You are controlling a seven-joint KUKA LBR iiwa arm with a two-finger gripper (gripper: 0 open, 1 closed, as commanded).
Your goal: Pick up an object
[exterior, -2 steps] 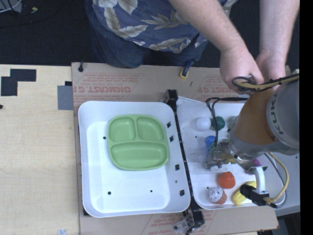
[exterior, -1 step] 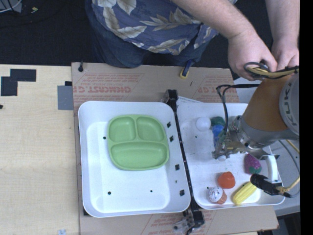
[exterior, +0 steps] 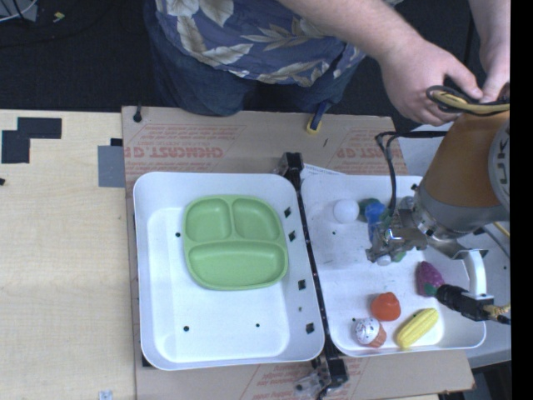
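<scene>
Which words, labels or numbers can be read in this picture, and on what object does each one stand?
"CHEMCAST. GP", red print repeated on the brown cardboard sheet under the two white bins; it appears upside down and mirrored, so the reading is not certain.
More red print on the same sheet at its near edge, too blurred to read.
Dark letters, perhaps "U" and "K", on the orange band of the arm, cut off and not readable for certain.

Green tray (exterior: 234, 242), white bins (exterior: 158, 223), yellow corn (exterior: 417, 327), orange-red tomato (exterior: 386, 307), blue floral shirt (exterior: 250, 23).

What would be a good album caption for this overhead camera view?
Robot gripper low in the right bin among small toys; a green divided plate lies in the left bin.
</scene>
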